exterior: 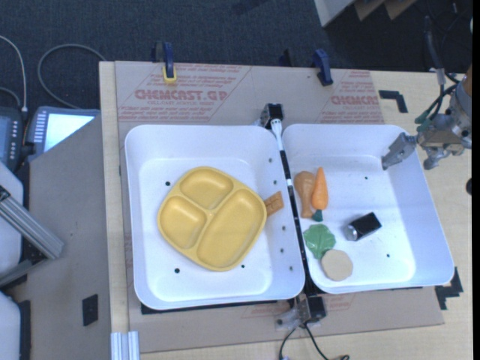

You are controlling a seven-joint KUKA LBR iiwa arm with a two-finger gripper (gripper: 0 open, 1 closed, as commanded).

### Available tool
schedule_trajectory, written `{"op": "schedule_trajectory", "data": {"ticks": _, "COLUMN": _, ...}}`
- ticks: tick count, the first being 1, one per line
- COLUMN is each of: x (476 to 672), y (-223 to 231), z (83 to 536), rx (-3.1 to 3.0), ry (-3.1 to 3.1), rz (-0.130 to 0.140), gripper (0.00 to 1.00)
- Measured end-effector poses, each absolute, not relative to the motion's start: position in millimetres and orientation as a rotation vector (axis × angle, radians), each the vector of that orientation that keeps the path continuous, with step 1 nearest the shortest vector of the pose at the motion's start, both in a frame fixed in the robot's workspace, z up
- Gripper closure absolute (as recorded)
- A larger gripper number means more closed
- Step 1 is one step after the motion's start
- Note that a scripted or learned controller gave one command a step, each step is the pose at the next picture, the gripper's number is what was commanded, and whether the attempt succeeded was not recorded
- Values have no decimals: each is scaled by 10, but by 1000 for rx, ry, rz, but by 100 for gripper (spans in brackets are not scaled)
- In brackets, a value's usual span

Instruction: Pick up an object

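— Yellow plastic, that big divided plate (213,217) with three compartments; it lies flat in the left shallow white bin (142,201), a little left of the bin's middle.

— And the small tan block (273,202)?

— It sits just beside the plate's right rim, near the wall between the bins.

— What about the right shallow white bin (420,223)?

— It holds a cluster along its left side. An orange toy carrot (320,188) leans against a tan bread-like piece (304,191), touching it. Below them lies a green leafy toy (319,239), and just below that, touching it, a round beige disc (337,265). A small black box with a silver end (364,226) lies tilted to the right of the leaf, apart from the rest.

— Where is the hand?

— The grey hand (420,147) hangs over the right bin's upper right corner, well apart from every object. One grey finger (397,151) points down and left over the bin's rim. Nothing is between the fingers; whether they stand apart or together I cannot tell.

— And the surface?

— Brown cardboard (225,88) with red printing covers it under both bins, held by blue clamps (168,55) at the far edge.
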State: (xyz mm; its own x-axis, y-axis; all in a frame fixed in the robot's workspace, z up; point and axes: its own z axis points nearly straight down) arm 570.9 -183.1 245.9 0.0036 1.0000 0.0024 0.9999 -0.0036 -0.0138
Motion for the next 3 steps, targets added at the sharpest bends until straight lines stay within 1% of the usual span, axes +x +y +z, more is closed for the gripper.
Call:
{"op": "schedule_trajectory", "data": {"ticks": 1, "x": 5735, "y": -1822, "z": 2537, "rx": -2221, "ry": -2222, "rz": 0, "gripper": 0}}
{"op": "schedule_trajectory", "data": {"ticks": 2, "x": 5742, "y": -1913, "z": 2056, "rx": -2219, "ry": -2218, "rz": 4, "gripper": 0}}
{"op": "schedule_trajectory", "data": {"ticks": 3, "x": 5690, "y": -1871, "z": 1613, "rx": -2218, "ry": -2218, "rz": 3, "gripper": 0}}
